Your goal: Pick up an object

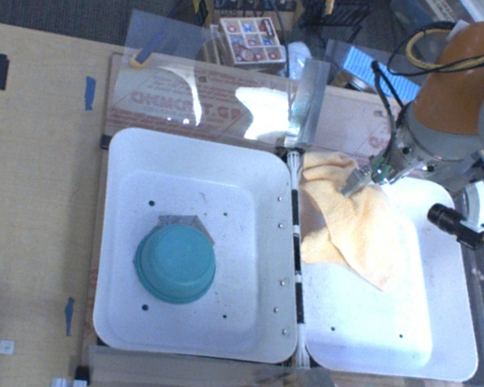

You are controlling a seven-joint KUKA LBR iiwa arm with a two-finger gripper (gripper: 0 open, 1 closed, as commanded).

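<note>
I see the gripper [360,182] down on the yellow cloth [353,230] in the right bin [451,347], fingers narrow, apparently pinching its far edge

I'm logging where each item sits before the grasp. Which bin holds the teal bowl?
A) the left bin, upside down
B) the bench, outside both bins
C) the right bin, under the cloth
A: the teal bowl rests upside down on the floor of the left bin, while the yellow cloth lies in the right bin beneath the gripper.
</note>
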